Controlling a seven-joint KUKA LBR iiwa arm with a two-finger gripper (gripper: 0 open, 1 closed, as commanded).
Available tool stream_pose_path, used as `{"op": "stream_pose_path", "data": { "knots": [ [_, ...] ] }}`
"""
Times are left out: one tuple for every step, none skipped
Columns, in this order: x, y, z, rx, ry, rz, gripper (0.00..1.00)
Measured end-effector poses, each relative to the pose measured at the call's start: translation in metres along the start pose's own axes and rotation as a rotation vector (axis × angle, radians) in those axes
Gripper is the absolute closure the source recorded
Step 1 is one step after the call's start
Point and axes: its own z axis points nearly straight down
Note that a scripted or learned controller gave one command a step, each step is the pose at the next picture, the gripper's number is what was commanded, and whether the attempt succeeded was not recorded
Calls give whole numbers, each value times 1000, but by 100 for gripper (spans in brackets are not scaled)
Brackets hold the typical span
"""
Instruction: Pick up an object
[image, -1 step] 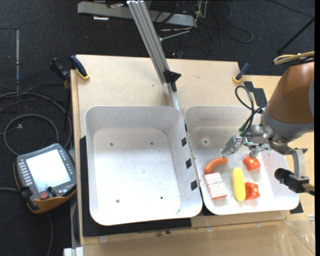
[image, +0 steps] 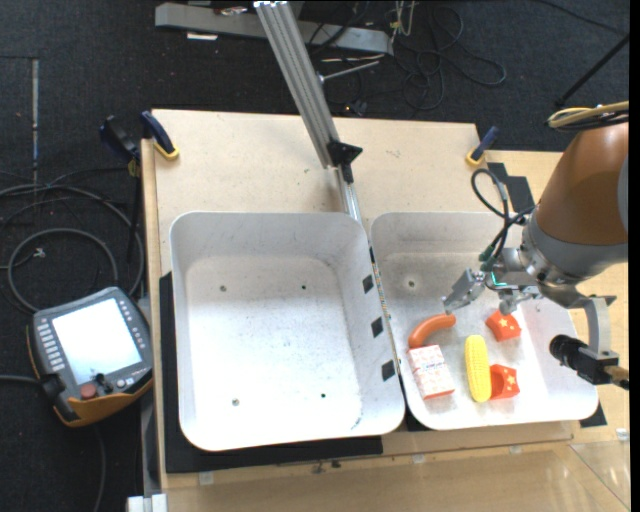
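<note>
1. The task names no single object; the candidates all lie in the right bin (image: 400, 250), in its near half: an orange sausage-shaped piece (image: 431, 328), a small white and red carton (image: 431, 371), a yellow corn cob (image: 478, 367), a red-orange block (image: 502, 325) and a second red block (image: 504, 383)
2. Taking the corn cob as the landmark: the carton lies just to its left, the sausage-shaped piece up and to its left, the red-orange block above it toward the arm, and the second red block touches or nearly touches its right side
3. The gripper (image: 487, 290) hangs above the corn cob's far side, over the middle of the right bin, between the sausage-shaped piece and the red-orange block; its two fingers look spread apart and nothing sits between them
4. The arm (image: 590, 200), orange above grey, comes in from the right of the corn cob
5. The left bin (image: 190, 250) lies well to the left of the cob, touching the right bin along a shared edge
6. A teach pendant (image: 90, 350) rests on the dark floor far to the left
</note>
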Motion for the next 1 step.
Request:
{"op": "stream_pose_path", "data": {
  "knots": [
    [2,8,59,5,1,0,0]
  ]
}}
